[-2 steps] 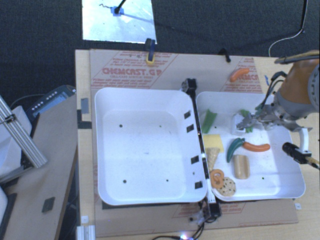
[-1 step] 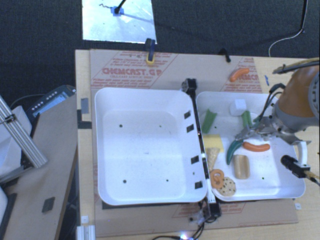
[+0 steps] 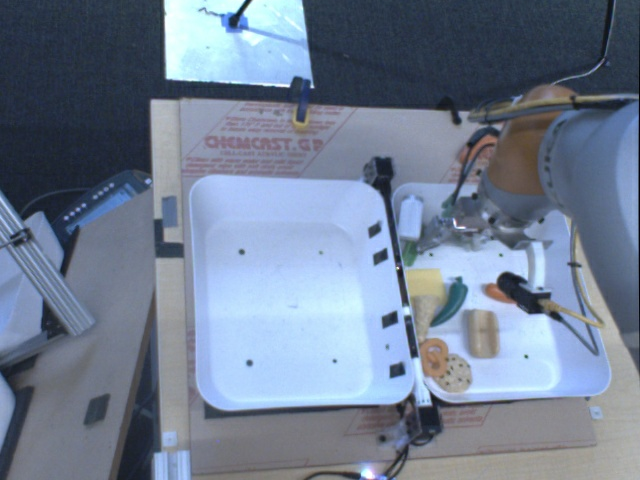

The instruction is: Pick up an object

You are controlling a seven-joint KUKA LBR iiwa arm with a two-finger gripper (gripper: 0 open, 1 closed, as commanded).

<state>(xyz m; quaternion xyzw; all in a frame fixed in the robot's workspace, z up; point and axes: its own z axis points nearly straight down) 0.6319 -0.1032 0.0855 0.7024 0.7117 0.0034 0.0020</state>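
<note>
Arm reaching in from the right, wrist bent low.

The grey arm [image 3: 590, 158] enters from the right edge, its orange band [image 3: 525, 153] sitting just above the wrist. The wrist angles down and leftward, ending at the gripper [image 3: 452, 230], which is small and dim here, so its state seems unreadable.

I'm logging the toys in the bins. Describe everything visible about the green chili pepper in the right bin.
The glossy green chili pepper looks like plastic toy food, slim and curved, tapering to a point at its lower left end. It lies flat on the floor of the right white bin, slanted from upper right to lower left. It sits beside the yellow cheese block, seemingly touching it, above the tan bread piece.
</note>
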